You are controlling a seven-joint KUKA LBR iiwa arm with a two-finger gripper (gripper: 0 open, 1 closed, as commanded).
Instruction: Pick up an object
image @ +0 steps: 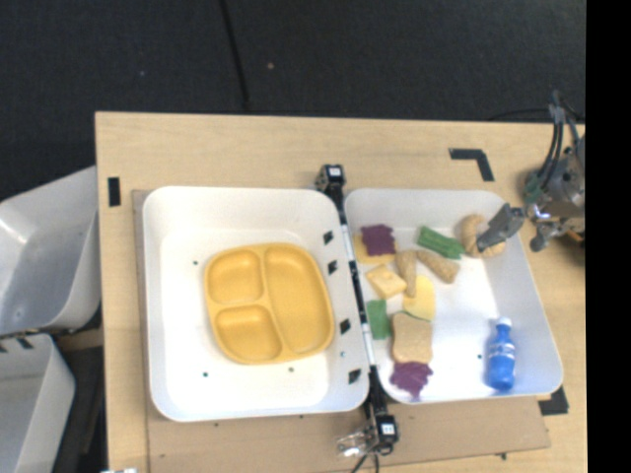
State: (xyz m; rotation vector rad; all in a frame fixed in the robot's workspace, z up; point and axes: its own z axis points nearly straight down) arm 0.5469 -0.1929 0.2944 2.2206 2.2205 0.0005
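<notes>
A wooden bench is carrying two white bins; at right, the gripper is hovering beside a tan piece, its arm cut off, claw state unclear.

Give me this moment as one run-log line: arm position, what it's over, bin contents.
gripper: right bin, upper right, at tan piece | grasp: unconfirmed | blue bottle: lower right | yellow tray: left bin

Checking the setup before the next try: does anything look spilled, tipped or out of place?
Nothing stands out. The yellow tray lies flat in the left bin. The food pieces and the blue bottle all lie inside the right bin, the bottle on its side. The gripper is at that bin's far right corner.
</notes>
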